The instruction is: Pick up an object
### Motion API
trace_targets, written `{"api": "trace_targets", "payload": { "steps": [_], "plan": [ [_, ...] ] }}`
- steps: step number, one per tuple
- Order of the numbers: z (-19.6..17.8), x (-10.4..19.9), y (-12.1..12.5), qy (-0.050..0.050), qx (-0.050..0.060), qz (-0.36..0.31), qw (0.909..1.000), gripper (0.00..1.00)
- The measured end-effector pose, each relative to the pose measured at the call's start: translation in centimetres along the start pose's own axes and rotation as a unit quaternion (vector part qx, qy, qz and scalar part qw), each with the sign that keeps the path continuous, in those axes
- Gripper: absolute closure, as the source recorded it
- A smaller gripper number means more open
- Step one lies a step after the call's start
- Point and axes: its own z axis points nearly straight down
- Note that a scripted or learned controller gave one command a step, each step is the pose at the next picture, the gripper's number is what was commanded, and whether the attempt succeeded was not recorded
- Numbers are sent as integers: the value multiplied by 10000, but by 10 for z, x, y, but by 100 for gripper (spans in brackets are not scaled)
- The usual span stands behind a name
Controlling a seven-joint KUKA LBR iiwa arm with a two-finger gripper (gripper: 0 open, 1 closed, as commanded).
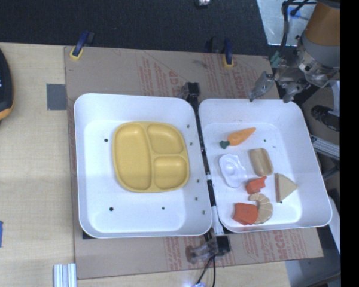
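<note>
Several toys fill my right bin (pixel 299 124), the carrot (pixel 242 136) lying crosswise below-left of my open, empty gripper (pixel 274 89).

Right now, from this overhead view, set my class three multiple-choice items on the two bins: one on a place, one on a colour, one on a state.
1. Where does the carrot lie?
A. In the left bin
B. In the right bin
C. On the cardboard outside the bins

2. What colour is the divided plate?
A. Yellow
B. Blue
C. Red

3. Where is the gripper?
A. Above the far rim of the right bin, holding nothing
B. Pressed onto the plate
C. Lifting the carrot

Answers: 1 B, the carrot sits among the toy foods in the right bin. 2 A, the plate in the left bin is yellow. 3 A, the gripper is at that bin's far edge with nothing between its fingers.
</note>
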Motion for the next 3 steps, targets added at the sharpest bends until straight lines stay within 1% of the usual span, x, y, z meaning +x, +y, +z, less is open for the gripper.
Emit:
{"api": "trace_targets", "payload": {
  "steps": [1, 2, 3],
  "plan": [
    [120, 19, -92, 23, 88, 6, 10000, 0],
    [171, -26, -132, 8, 23, 23, 10000, 0],
    [170, 7, -162, 20, 25, 2, 10000, 0]
  ]
}}
